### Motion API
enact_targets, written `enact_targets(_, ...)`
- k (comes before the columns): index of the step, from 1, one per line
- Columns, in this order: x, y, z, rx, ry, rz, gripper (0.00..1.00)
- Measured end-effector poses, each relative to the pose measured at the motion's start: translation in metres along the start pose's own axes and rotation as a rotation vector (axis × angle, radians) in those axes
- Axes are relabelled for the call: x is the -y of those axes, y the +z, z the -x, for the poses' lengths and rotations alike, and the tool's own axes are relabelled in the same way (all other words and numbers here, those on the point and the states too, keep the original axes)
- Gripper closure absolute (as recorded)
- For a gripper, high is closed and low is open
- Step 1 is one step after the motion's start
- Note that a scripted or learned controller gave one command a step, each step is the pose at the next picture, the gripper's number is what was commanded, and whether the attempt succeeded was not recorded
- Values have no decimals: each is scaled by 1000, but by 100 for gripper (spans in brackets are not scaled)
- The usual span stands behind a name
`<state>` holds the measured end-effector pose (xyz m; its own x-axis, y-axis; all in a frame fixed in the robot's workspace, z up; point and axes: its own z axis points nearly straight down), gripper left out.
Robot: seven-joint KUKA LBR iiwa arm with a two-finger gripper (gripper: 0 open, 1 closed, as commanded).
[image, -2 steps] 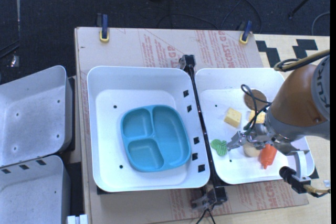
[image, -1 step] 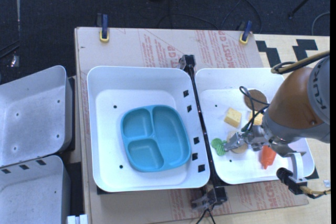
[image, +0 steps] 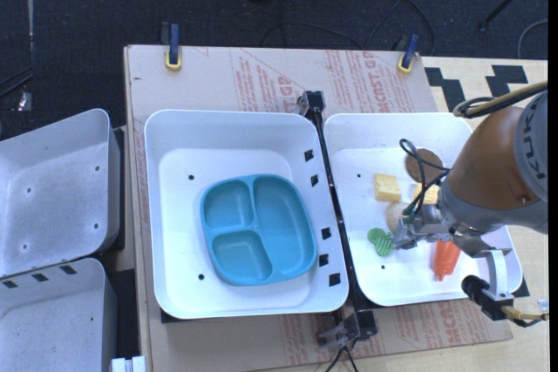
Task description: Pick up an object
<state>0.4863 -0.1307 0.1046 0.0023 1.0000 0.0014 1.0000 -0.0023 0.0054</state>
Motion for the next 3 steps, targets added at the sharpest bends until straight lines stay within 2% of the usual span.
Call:
enact_targets(1,-3,-63,-1,3,-5,1,100)
enact_targets(3,-9,-160,4,4,-6,1,100)
